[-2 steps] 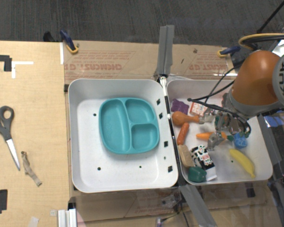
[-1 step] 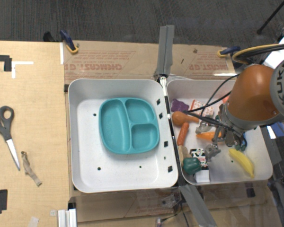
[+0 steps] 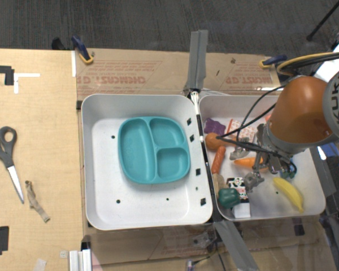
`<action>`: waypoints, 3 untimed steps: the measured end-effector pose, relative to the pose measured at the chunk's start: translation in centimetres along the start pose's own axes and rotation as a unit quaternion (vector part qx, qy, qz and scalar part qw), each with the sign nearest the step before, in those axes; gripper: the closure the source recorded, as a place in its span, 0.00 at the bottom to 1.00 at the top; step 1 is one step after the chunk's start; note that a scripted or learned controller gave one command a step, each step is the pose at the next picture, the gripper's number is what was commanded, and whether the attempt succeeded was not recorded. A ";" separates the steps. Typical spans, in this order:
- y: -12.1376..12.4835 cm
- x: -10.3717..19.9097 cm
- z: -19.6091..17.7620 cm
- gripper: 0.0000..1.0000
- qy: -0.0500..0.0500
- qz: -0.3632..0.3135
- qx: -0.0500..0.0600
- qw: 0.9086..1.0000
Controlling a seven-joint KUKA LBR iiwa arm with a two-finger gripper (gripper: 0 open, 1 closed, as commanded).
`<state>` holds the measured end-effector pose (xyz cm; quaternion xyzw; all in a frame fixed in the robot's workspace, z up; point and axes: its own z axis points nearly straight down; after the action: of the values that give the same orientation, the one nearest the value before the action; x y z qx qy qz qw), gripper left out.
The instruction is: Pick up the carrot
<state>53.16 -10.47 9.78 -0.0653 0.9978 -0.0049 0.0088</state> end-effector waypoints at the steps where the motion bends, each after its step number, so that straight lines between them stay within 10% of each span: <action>1: 0.8 -1.0 0.2 0.00 0.004 -0.119 -0.003 0.993; 2: -1.6 3.4 -1.0 0.00 0.005 -0.177 -0.006 0.984; 3: 0.4 -1.3 0.4 0.00 0.004 -0.150 -0.005 0.989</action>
<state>54.35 -9.89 9.42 -0.2144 0.9767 -0.0012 0.0033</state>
